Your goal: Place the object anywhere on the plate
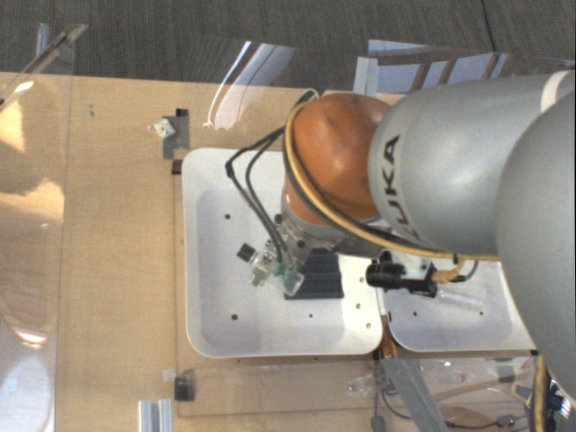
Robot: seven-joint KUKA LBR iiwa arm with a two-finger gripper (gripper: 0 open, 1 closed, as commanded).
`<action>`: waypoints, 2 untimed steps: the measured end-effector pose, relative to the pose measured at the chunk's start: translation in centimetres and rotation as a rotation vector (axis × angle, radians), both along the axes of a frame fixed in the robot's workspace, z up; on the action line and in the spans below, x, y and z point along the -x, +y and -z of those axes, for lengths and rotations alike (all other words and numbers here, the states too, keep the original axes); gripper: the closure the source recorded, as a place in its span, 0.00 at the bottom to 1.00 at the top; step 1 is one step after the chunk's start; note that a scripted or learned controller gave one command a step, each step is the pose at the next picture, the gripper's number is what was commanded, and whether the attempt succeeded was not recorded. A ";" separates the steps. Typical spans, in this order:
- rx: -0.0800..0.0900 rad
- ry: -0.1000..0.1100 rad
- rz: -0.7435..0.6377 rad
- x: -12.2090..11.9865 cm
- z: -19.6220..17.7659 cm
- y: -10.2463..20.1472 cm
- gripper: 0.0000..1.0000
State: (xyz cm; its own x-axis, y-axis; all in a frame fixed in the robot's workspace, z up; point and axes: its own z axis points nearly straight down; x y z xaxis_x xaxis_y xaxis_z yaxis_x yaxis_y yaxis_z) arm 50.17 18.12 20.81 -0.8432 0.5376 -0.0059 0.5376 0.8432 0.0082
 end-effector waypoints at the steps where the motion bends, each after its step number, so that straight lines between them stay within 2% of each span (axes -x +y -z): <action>1: -0.001 0.004 0.201 0.9 0.4 4.2 1.00; 2: 0.000 0.004 0.210 1.3 -0.2 -4.8 1.00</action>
State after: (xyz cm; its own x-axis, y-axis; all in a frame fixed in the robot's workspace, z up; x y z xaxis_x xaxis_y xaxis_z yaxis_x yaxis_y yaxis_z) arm 48.84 13.31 21.00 -0.7126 0.7016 -0.0027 0.7015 0.7126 0.0051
